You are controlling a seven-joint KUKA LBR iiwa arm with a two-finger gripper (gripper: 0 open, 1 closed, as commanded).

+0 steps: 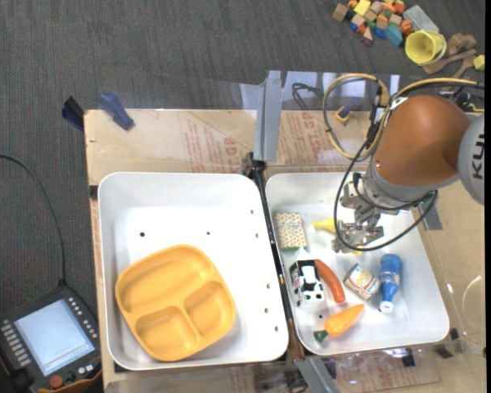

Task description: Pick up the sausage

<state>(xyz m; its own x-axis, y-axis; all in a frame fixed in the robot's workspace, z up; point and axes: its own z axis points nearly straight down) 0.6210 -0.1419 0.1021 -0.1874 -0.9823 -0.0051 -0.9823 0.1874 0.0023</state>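
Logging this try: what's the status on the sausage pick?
Gripper over right bin, nothing seen in it. Sausage lies loose on bin floor. Toy cow touching its left side, small can close on right.

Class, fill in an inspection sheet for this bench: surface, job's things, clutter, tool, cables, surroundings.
Surface: two white bins; left bin holds a yellow divided plate.
Job's things: sausage lies in the right bin, beside a toy cow.
Clutter: carrot, blue bottle, small can, checked block.
Tool: tool hangs above the right bin, apart from the sausage.
Cables: yellow and black loops by the arm.
Surroundings: toy blocks, yellow cup, pendant on carpet.
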